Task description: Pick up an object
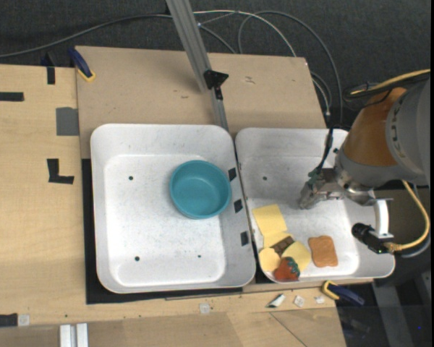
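Observation:
A teal bowl (199, 189) sits in the left bin (116, 157), toward its right side. In the right bin (275, 147) lie a pale yellow sponge-like block (269, 220), a small pile of yellow, brown, red and green pieces (286, 259) and an orange-brown biscuit-like piece (322, 251), all near the front. My gripper (311, 196) hangs low over the right bin's middle, right of the yellow block and behind the orange piece. I see nothing between its fingers.
The grey arm with its orange band (372, 139) reaches in over the right bin's right edge. A metal pole (195, 49) slants down behind the bins. Cables run across the back. Small clips (338, 290) lie by the front edge.

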Action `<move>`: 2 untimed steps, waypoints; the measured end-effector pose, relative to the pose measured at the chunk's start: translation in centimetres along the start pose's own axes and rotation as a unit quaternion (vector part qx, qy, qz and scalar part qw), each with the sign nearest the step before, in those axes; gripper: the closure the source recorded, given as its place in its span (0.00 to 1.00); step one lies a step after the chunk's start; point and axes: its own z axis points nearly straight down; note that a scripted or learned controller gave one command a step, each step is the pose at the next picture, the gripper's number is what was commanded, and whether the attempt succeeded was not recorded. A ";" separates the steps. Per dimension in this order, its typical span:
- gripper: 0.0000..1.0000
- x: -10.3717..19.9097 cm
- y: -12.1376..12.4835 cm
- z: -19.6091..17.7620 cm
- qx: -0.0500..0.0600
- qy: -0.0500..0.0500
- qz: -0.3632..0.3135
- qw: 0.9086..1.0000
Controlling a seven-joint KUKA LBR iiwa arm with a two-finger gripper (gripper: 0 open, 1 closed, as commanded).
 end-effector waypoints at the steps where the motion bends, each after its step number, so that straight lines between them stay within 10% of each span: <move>1: 1.00 -0.3 -0.1 -6.2 -0.003 -0.001 0.001 1.000; 2: 1.00 -0.6 0.7 -10.9 -0.002 0.000 0.001 1.000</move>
